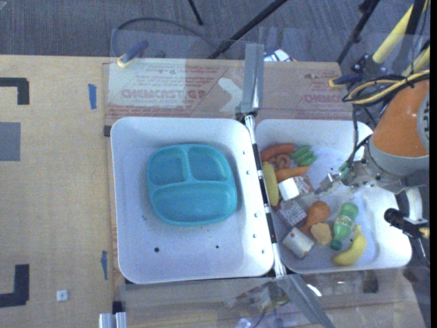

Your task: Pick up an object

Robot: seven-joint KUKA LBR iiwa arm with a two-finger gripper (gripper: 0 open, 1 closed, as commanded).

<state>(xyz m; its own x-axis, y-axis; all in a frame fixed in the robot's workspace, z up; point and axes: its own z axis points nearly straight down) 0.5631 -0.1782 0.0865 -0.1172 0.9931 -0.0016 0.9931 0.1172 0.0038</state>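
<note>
Toward the right bin's [382, 251] middle, the pickable stuff sits in a loose heap w/ no single target marked, so any of it could count as the object: a yellow banana [350, 249] near the front edge, a green bottle [343, 221] leaning just beside it, an orange piece [316, 212] touching a small tan lump [321, 233], a white can w/ red end [298, 241], a checked packet [292, 212], a long yellow piece [271, 183] along the left wall, plus red, orange and green bits [290, 157] toward the back. Things overlap, prob. dumped rather than arranged, which makes a clean grab harder; the banana and bottle look the most exposed. Gripper [339, 177] hangs over the heap's right side, arm [403, 125] coming in from the right, tip near the bottle but apparently above it; can't tell how wide it's spread or whether it has hold of anything, too small and blurry. Nothing looks lifted yet, imo. Left bin [130, 251] holds a blue divided tray [192, 183], its 3 compartments bare, set roughly centre. Both bins sit side by side, walls touching, on the tabletop [48, 217].
</note>
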